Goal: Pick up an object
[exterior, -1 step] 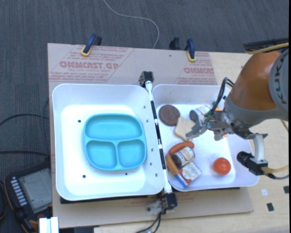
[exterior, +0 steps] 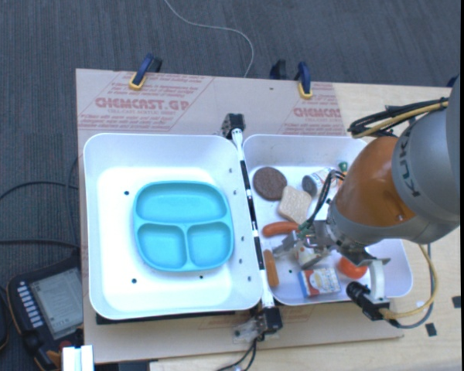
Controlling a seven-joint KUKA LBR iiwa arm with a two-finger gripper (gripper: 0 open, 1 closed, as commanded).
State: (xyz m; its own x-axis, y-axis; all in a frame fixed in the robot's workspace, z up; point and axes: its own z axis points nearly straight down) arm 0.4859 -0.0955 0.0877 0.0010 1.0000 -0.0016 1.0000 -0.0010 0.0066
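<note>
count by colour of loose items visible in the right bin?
Brown: 1, patty
Tan: 1, cracker
Orange: 2, sausages
Red: 1, round piece
Grey: 1, can
White: 1, packet
Total: 7

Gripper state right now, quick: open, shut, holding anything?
Gripper: low in the right bin among the toy food; whether it is open, shut or holding anything cannot be told.

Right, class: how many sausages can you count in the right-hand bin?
2. One sausage lies below the cracker, near the bin's left wall. The other sausage lies lower, close to the divider. More may be hidden beneath the arm.
</note>
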